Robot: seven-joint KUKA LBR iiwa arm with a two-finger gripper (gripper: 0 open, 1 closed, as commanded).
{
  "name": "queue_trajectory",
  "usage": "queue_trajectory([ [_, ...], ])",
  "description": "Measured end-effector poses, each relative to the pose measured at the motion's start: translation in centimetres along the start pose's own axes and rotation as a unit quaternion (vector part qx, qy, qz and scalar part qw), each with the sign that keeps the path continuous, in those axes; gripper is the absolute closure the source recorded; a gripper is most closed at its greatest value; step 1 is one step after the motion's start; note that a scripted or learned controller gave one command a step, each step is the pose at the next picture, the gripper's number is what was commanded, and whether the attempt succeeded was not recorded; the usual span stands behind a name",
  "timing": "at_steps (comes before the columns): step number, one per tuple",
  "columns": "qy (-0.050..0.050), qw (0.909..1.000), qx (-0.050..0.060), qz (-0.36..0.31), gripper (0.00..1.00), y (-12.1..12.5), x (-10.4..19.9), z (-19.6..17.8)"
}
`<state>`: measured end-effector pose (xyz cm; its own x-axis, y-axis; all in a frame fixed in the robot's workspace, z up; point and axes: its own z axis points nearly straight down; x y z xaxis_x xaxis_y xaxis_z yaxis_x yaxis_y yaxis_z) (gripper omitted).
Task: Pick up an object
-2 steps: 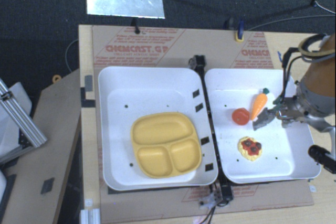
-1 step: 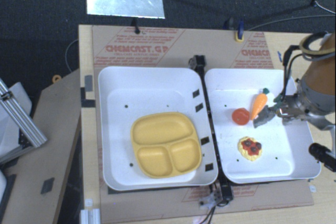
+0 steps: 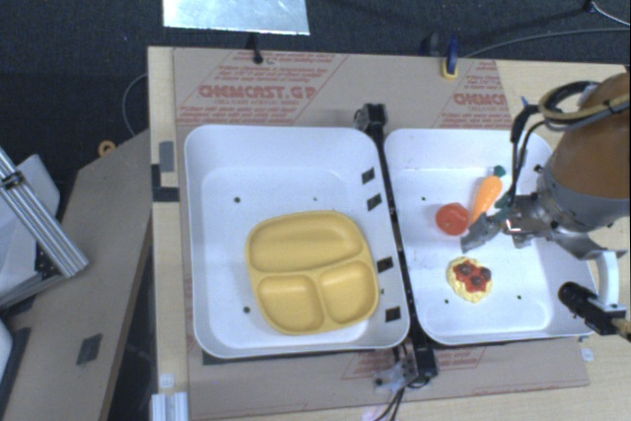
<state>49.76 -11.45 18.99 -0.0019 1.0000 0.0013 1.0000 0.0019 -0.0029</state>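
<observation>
Carrot [image 3: 485, 194] in right bin [image 3: 424, 311], beside tomato [image 3: 453, 218], pasta toy [image 3: 470, 279] nearby.
Gripper [image 3: 483, 232] low among the three (likely lining up a grab); fingers' state: cannot tell.

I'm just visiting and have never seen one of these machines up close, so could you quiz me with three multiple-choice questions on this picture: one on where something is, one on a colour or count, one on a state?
1. Where is the yellow divided tray?
A. In the left bin
B. In the right bin
C. On the floor

2. How many food items lie in the right bin?
A. One
B. Three
C. Five

3. What is in the tray's compartments?
A. Nothing
B. A carrot
C. A tomato

Answers: 1 A, it sits in the left bin. 2 B, the carrot, tomato and spaghetti. 3 A, all three compartments show bare yellow plastic.
</observation>
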Motion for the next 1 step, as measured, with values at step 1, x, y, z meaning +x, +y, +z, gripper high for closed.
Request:
queue_trajectory([
  [1, 0.000, 1.0000, 0.000, 0.000, 0.00, 0.64, 0.45, 4.51],
])
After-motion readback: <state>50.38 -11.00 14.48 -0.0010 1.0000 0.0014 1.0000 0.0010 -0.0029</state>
